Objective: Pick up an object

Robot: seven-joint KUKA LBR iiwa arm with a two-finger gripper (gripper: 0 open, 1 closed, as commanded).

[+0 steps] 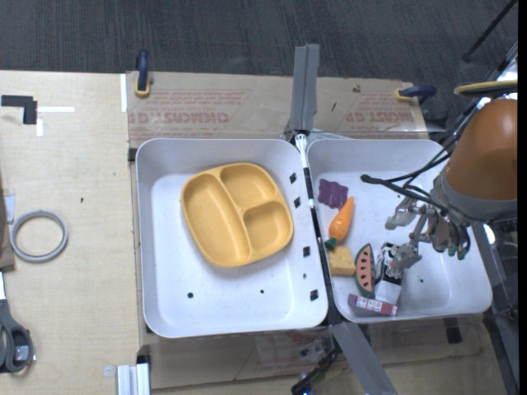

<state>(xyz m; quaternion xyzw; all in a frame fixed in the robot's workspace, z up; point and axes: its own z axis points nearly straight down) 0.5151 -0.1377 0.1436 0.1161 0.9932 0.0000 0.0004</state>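
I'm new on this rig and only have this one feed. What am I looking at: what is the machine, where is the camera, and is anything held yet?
The camera sits above the bench, looking down at a slant. The grey arm with the orange band reaches in from the right; its gripper hangs low over the right bin. That bin holds toy food: a purple piece, a carrot, a yellow wedge, a watermelon slice and a small pink bar. The left bin holds a yellow divided plate. I cannot tell whether anything is gripped; wires and fittings hide the tips.
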